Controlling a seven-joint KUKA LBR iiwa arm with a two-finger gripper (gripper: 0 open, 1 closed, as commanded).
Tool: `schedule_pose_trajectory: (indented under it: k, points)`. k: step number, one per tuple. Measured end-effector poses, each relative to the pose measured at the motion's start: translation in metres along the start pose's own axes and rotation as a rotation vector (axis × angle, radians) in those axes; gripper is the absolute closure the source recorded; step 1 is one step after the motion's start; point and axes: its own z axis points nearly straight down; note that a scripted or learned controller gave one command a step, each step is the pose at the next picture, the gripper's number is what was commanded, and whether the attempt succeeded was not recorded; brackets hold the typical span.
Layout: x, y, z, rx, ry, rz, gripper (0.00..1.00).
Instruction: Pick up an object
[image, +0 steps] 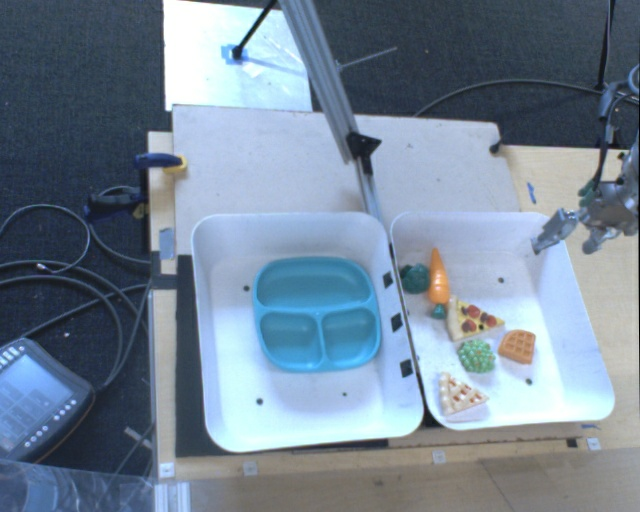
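The left bin (225, 400) holds a glossy blue three-compartment tray (317, 312); the right bin (580, 330) holds a tapered orange carrot (439, 277), pizza wedges, a gridded waffle (517, 346); the gripper (572, 232), fingers spread, grips nothing above its far-right rim.

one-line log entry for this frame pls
phase: approach | gripper: over right bin far-right rim, holding nothing | toys: carrot, waffle in right bin | left bin: blue tray

You've got one fixed camera up high, tilted down at the counter (300, 160), far enough back to fit both bins plus some floor.
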Motion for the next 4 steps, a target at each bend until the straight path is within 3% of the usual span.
schedule_pose_trajectory:
  k: [1,3,4]
  points:
    - [0.0,0.0,0.0,0.0,0.0,-0.001,0.0]
    - [0.0,-0.002,0.125,0.005,0.002,0.007,0.0]
    - [0.0,-0.002,0.169,0.003,0.001,0.007,0.0]
